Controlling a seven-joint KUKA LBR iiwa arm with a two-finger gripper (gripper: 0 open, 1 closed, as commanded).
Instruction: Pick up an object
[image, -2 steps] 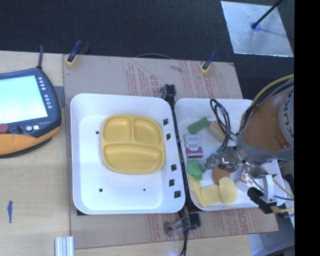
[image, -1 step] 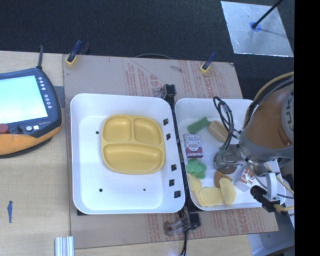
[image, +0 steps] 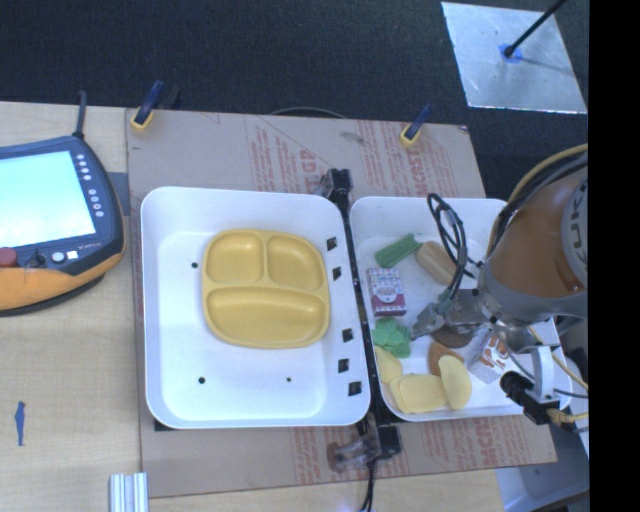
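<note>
The right bin (image: 400, 212) holds several small objects. A green stick-shaped piece (image: 397, 250) and a tan bread roll (image: 435, 261) lie at the back. A red and white small box (image: 386, 290) sits near the left wall, with a green leafy piece (image: 391, 337) below it. Yellow pieces (image: 425, 388) lie at the front. My gripper (image: 447, 322) reaches down into the bin's middle, right over a brown round piece (image: 446, 356) and beside a small printed packet (image: 487, 358). The arm's grey and orange wrist (image: 535, 255) hides the bin's right part.
The left bin (image: 170, 300) bears a yellow divided plate (image: 266, 288). A black divider with clamps (image: 343, 250) runs between the bins. A teach pendant with a screen (image: 50, 225) lies on the bench at the far left. Black cables (image: 450, 235) loop above the roll.
</note>
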